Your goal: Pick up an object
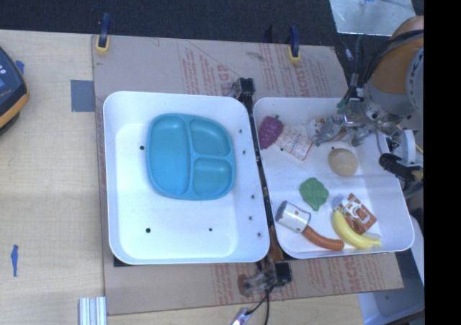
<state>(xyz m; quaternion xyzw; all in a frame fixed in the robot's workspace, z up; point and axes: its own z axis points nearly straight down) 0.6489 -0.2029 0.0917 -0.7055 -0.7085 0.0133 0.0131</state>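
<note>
Camera view is showing two white bins: the left bin (122,172) is holding one blue divided plate (191,156), while the right bin (392,205) is holding one purple fruit (270,130), packet (294,143), potato (343,162), green piece (313,193), can (292,217), carrot (322,240), banana (352,231) and snack pack (357,212). The gripper (337,129) is hovering at the right bin's upper part; its state is impossible to tell.

Lots of small things to pick from in the right bin (288,248): purple grapes (271,130) and a little packet (294,143) near the top, a tan ball (343,162) in the middle. Lower down, a green lump (313,193), a silver can (292,217) on its side, an orange carrot (322,240), a yellow banana (352,233) and a snack pack (356,212). In the left bin (130,172), a blue plate (191,156) lying flat.
</note>
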